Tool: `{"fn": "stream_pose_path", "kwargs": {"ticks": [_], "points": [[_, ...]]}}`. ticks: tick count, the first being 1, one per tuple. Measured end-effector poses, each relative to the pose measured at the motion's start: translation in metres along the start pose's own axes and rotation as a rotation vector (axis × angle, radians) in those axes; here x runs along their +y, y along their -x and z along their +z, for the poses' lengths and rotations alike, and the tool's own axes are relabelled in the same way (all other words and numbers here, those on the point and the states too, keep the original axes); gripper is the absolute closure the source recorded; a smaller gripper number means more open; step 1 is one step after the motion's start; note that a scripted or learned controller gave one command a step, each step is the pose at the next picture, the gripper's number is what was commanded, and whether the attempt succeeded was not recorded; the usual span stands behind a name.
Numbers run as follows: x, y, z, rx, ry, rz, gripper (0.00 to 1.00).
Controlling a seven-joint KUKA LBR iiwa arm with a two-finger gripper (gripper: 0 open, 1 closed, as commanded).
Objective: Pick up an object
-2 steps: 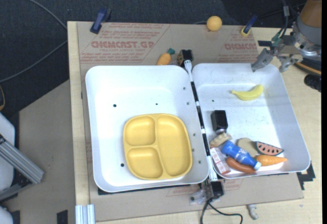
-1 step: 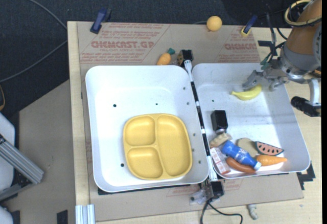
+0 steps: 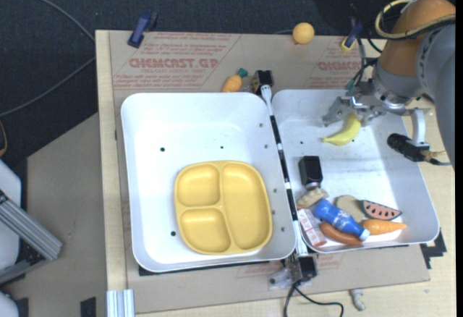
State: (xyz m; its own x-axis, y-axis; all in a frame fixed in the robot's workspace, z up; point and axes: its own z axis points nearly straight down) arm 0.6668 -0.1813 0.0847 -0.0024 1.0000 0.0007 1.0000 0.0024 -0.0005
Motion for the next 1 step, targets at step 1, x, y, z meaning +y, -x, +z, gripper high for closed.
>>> {"fn": "stream_pose_path", "kwargs": {"ticks": [1], "points": [[0.0008,0.0008,-0.0113,-0.003,0.003,0.0,1.0]]}}
